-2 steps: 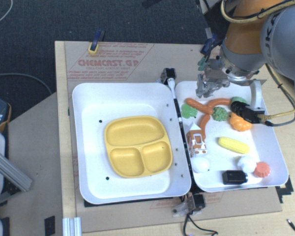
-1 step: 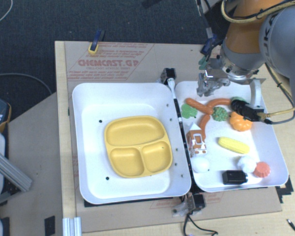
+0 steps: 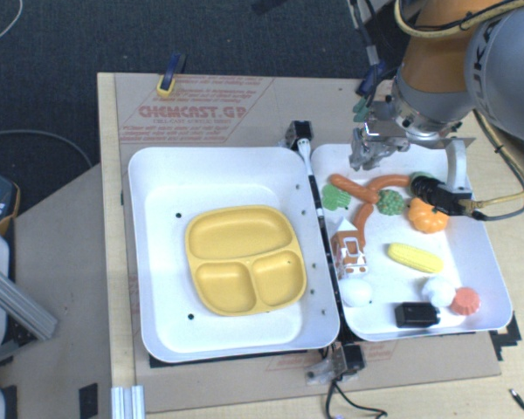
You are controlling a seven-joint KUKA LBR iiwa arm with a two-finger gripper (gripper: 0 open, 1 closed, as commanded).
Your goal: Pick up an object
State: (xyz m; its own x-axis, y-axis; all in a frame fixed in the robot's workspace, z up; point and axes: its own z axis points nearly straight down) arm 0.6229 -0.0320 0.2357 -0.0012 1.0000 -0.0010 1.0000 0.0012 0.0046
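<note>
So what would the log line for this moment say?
gripper: above right bin's far end, near carrot | holding: nothing seen | yellow tray: in left bin

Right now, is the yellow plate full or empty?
Empty. The yellow plate lies in the left bin; all three of its compartments show bare yellow.

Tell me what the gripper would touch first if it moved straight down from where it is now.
Probably the bare white floor of the right bin near its far edge, just behind the long orange carrot-shaped toy. The gripper points downward there, but depth is unclear from this slanted view.
</note>
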